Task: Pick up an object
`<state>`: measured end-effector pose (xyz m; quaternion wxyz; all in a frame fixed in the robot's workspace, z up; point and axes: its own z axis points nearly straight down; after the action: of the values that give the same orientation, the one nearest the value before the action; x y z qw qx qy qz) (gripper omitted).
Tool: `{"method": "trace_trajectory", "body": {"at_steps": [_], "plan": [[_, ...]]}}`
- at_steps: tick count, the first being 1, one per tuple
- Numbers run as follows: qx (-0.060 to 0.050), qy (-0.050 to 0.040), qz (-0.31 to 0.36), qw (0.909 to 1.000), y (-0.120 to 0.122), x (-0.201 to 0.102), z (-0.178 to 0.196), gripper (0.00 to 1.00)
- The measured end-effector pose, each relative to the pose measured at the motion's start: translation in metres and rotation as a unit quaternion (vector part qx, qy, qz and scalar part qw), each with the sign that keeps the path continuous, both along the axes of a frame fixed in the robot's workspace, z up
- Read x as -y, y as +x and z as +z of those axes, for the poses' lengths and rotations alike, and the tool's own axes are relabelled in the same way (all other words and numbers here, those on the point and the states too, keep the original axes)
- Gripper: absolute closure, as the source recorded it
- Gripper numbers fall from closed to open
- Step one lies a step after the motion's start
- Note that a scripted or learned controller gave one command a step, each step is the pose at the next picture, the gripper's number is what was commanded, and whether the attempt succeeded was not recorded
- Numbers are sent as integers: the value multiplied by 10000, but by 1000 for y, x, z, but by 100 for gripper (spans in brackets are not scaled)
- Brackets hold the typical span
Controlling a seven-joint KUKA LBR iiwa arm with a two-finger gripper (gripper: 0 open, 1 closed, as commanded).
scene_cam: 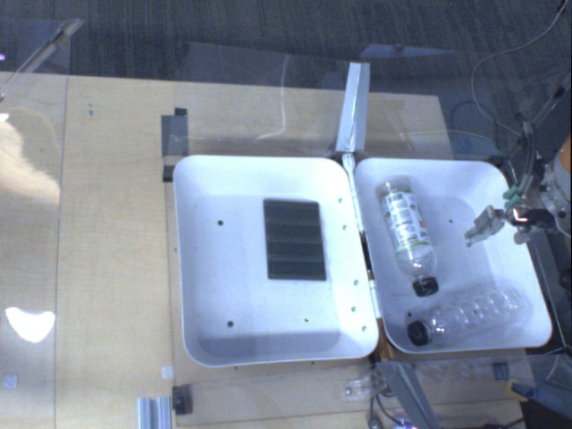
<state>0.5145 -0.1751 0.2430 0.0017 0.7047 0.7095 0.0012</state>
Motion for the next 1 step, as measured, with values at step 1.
{"method": "trace_trajectory", "body": {"at_steps": [1], "plan": [[186,-45,-150,9997,8,-29,-104,0]]}}
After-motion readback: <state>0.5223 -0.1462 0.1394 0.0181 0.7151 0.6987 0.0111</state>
